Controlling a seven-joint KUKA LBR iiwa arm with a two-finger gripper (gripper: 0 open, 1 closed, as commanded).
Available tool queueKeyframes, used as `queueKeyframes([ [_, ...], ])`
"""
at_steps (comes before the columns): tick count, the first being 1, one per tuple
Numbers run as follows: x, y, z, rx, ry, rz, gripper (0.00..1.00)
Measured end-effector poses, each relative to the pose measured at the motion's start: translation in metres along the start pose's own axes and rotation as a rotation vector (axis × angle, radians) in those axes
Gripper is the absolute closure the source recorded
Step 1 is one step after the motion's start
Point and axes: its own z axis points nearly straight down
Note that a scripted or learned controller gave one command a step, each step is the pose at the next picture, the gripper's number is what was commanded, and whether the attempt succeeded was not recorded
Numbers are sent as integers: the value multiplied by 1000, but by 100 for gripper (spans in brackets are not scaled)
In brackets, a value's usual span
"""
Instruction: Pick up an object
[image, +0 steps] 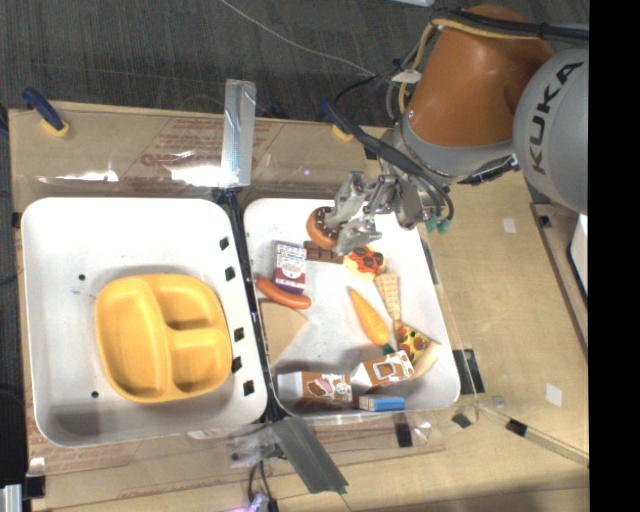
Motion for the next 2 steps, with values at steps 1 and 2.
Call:
queueKeyframes([
  [1,-46,8,39,-1,6,104,100],
  [2,-47,8,27,0,0,100,100],
])
